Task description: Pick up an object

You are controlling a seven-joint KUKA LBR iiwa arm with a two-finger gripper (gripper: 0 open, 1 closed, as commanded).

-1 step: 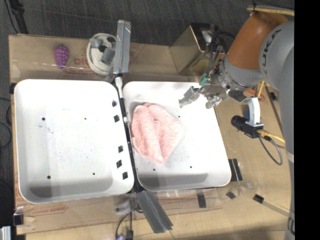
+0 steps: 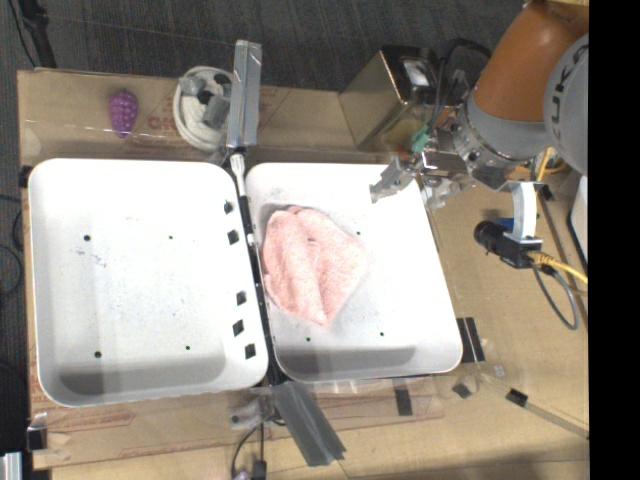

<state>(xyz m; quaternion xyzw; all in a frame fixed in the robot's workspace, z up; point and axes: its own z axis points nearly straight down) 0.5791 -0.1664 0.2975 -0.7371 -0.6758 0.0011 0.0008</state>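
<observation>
- Pink cloth [image 2: 311, 264]: crumpled in a heap in the right bin [image 2: 425, 308], close to its left wall, touching nothing but the bin floor.
- Gripper [image 2: 385, 187]: over the right bin's upper edge, up and to the right of the cloth, well apart from it; fingers slightly spread, nothing between them.
- Left bin [image 2: 130, 268]: alongside, sharing the divider.
- Purple toy [image 2: 123, 111]: on the bench beyond the left bin.

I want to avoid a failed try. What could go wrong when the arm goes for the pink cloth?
The gripper is over the right bin's upper edge, well off the pink cloth, so a straight descent may miss. The cloth is soft and crumpled; fingers might pinch only a fold and slip. It lies near the bins' divider, risking a collision.
</observation>
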